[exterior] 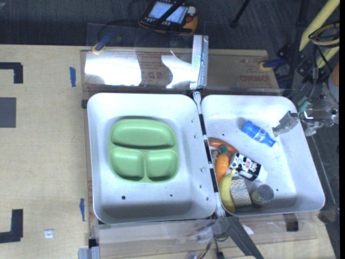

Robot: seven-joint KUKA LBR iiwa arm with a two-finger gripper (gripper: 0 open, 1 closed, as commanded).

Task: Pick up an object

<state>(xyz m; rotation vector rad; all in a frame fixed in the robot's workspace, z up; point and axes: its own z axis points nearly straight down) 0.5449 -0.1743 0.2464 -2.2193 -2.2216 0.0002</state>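
Nothing lifted yet: the pincer (285, 123) (grip state I cannot tell) hovers near the blue bottle (257, 132)

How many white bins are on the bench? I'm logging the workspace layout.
2. The left bin holds a green divided tray; the right bin holds a blue bottle, carrot, banana and other small items.
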